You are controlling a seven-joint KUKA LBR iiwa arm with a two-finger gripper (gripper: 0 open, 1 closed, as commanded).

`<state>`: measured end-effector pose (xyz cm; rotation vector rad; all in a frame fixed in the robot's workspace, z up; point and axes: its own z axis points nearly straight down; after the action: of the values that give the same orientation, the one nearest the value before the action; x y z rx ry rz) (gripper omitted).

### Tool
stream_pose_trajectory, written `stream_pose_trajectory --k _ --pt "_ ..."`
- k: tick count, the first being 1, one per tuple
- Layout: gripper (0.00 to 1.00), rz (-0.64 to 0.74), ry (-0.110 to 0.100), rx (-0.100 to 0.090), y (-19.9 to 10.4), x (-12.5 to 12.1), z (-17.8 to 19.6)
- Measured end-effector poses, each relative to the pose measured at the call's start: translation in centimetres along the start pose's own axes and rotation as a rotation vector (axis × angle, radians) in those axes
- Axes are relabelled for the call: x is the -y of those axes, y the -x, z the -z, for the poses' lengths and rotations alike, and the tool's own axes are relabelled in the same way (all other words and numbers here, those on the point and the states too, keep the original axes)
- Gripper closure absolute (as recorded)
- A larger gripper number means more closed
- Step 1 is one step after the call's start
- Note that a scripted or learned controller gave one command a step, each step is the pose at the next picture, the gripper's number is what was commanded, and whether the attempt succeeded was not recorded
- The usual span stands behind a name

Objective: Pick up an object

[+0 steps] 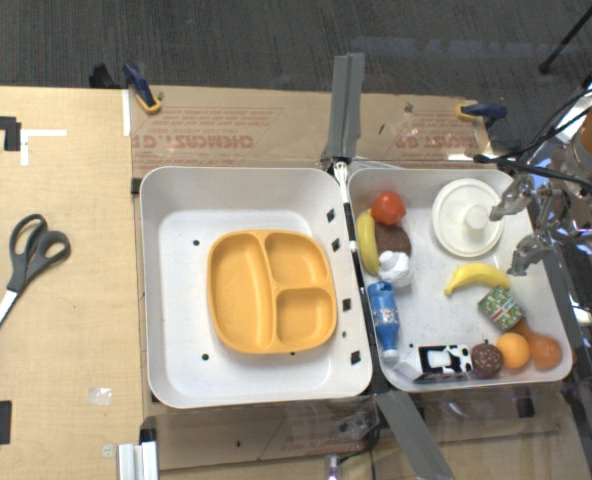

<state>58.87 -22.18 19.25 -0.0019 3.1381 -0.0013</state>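
The end effector point(523, 230) hangs over the right side of the right bin point(431, 340). Its two metal fingers point(509, 200) stand apart, and nothing is between them.

The thing that looks easiest to reach is the small banana point(476, 277). It lies on the bin floor just below the end effector and a little to the left in the picture. Its long side runs left to right, with a bend in the middle, and the left tip points down. My guess is that the arm needs to go down and a bit left, with one finger on each long side of the banana.

A white round dish point(466, 218) sits just left of the end effector, very close to it. A green and red box point(501, 309) lies just right of and below the banana. Two oranges point(529, 350) sit in the bin's near right corner. There is bare floor around the banana, so the fingers should fit.

The left bin point(166, 298) holds a yellow plate point(272, 291) with three parts. It is well away from the end effector.
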Motion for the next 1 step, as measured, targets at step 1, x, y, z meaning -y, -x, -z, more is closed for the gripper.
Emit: stream_pose_trajectory --k 1 --pt "0.0 0.019 -0.001 0.001 -5.28 -0.06 -9.89"
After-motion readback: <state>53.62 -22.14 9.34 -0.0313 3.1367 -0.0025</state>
